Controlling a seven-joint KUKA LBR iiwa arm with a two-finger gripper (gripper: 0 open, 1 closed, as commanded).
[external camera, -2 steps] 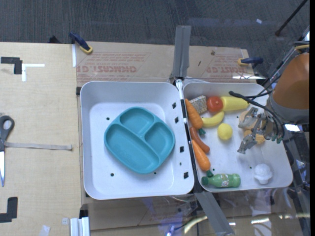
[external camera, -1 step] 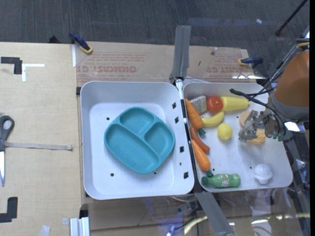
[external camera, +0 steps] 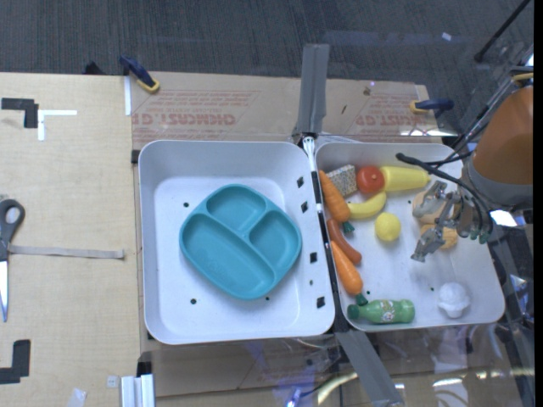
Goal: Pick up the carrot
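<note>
Overhead, a pale wooden bench (external camera: 68, 210) under dark carpet (external camera: 212, 15) bears two bins; the carrot (external camera: 333, 196) lies at nine o'clock in the right bin (external camera: 475, 308), well apart from the gripper (external camera: 434, 227), fingers spread.

Fixed overhead camera slants down on both bins (external camera: 153, 253).

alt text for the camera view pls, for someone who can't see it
The claw hovers over the right bin, apart from the carrots along its left wall. The left bin holds a blue tray.
</note>
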